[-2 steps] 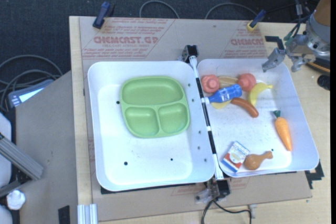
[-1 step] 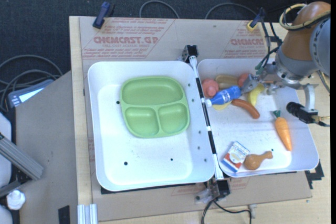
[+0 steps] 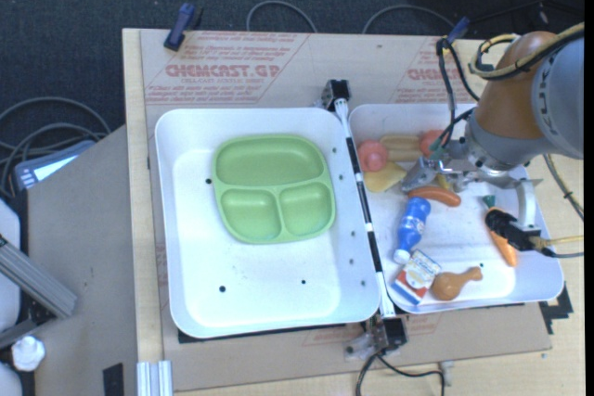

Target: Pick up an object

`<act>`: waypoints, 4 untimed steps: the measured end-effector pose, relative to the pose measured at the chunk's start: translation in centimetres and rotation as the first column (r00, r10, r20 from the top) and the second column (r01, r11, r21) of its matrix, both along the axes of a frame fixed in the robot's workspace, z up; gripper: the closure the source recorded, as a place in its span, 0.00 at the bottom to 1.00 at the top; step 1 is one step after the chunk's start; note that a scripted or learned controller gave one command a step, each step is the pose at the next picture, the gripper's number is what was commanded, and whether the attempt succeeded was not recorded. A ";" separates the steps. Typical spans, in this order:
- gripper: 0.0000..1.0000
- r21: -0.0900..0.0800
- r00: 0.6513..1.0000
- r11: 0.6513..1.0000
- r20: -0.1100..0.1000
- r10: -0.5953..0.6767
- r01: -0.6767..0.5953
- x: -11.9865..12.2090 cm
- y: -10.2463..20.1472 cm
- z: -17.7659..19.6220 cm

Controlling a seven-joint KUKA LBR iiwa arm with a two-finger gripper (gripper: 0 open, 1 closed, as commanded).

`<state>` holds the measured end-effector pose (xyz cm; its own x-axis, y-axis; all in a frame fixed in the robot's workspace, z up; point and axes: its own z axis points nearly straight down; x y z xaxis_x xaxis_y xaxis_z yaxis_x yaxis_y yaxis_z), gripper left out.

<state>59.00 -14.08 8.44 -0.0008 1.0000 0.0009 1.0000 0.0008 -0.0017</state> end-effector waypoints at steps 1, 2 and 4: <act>0.00 0.003 0.999 1.000 -0.032 0.002 -0.002 5.9 1.2 -0.5; 0.00 0.000 1.000 1.000 0.000 -0.001 0.001 0.0 2.8 0.0; 1.00 -0.002 1.000 1.000 0.008 -0.004 0.004 -4.7 3.9 1.3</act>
